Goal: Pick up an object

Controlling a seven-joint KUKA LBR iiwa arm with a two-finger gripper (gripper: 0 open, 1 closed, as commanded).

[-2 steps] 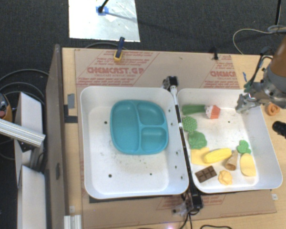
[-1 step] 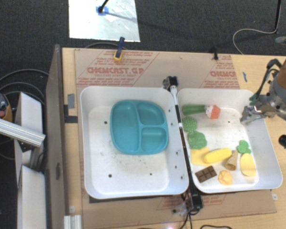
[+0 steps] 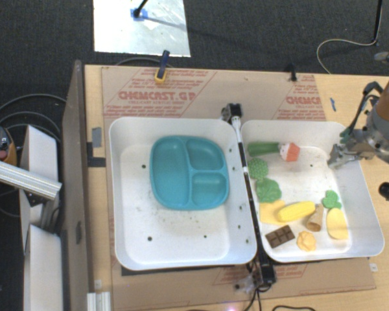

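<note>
The right bin (image 3: 360, 186) holds toy food: a green pepper-like piece (image 3: 263, 148) with an orange-red piece (image 3: 289, 151) beside it, two green leafy pieces (image 3: 258, 168) (image 3: 268, 190), a yellow corn-like piece (image 3: 295, 210), a brown chocolate bar (image 3: 279, 236), a yellow round piece (image 3: 306, 240), a tan piece (image 3: 314, 219), a small green piece (image 3: 331, 199) and a yellow piece (image 3: 337, 224). My gripper (image 3: 340, 154) hangs over the right bin's upper right rim, apart from all the pieces. Nothing shows between its fingers.
The left bin (image 3: 133, 193) holds a teal divided plate (image 3: 188, 172). A black divider with a clip (image 3: 233, 114) runs between the bins. Cardboard (image 3: 181, 92) lies under both bins, and a cable (image 3: 340, 44) loops at the upper right.
</note>
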